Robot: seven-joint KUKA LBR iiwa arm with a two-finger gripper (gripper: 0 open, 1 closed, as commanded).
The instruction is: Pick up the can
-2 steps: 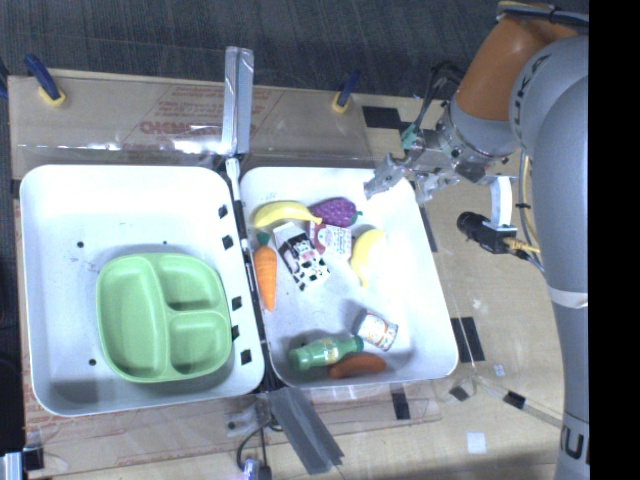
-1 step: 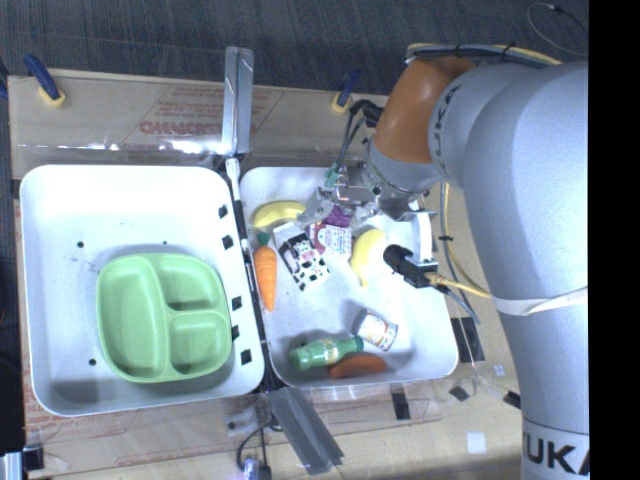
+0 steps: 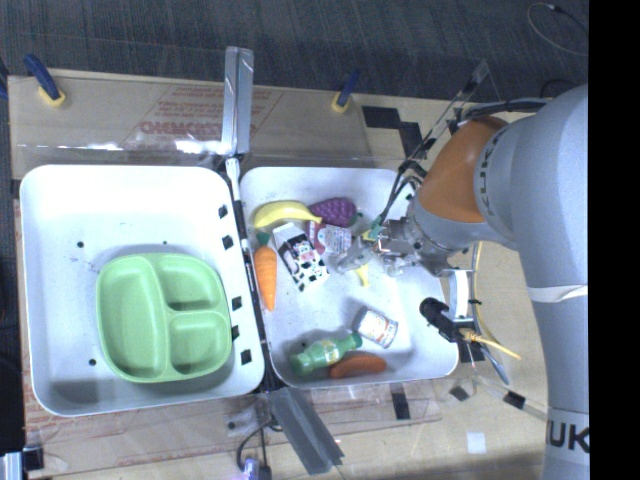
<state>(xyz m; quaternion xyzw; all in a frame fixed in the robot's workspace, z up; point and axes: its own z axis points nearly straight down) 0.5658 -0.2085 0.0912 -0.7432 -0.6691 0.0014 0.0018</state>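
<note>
Two white bins sit side by side on the bench. The left bin [image 3: 50,228] carries a green divided tray [image 3: 165,316], which lies in its lower middle part. The right bin [image 3: 420,358] is crowded with small things. Along its left wall an orange carrot [image 3: 265,276] lies lengthwise, with a yellow banana [image 3: 283,213] above it at the upper left corner. Just right of the banana is a purple bunch of grapes [image 3: 336,209], and below those a small black-and-white carton [image 3: 300,256] lies tilted.

The can [image 3: 377,327] lies on its side in the lower middle of the right bin, its light label up, apart from the cluster above. Just below and left of it a green bottle [image 3: 324,352] lies flat, touching a second orange carrot-like piece [image 3: 357,365] against the bottom wall.

The grey arm with its orange band [image 3: 455,183] comes in from the right of the frame. Its gripper [image 3: 352,258] is down in the upper middle of the bin, near the carton and well above the can. The metal there is a blur of shiny parts, so I cannot tell how the pincer stands.
</note>
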